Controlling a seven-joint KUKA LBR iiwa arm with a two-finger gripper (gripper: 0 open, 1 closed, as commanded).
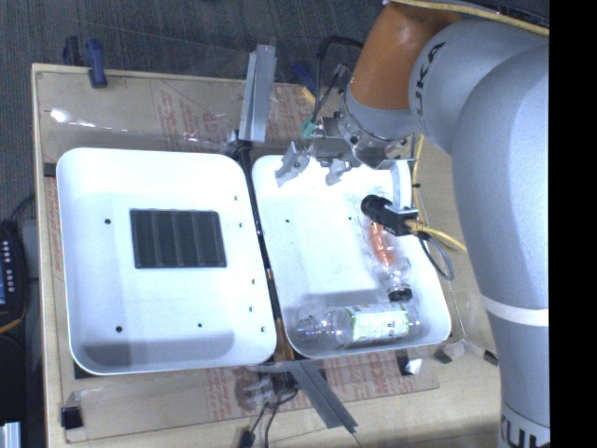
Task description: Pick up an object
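My gripper (310, 169) hangs over the far edge of the right bin (308, 259), fingers spread open with nothing between them. Along that bin's near wall a clear plastic bottle (359, 326) with a green-and-white label lies on its side. A smaller clear bottle (384, 253) with orange contents and a black cap lies by the right wall, to the right of the gripper and nearer the camera. A flat dark ribbed rectangle (177, 238) rests in the middle of the left bin (93, 325), well left of the gripper.
The grey arm with its orange band (396, 49) fills the upper right and overhangs the right bin's far right corner. A black fitting with a yellow cable (387, 213) sits above the small bottle. A metal bracket (256, 91) stands behind the gap between the bins.
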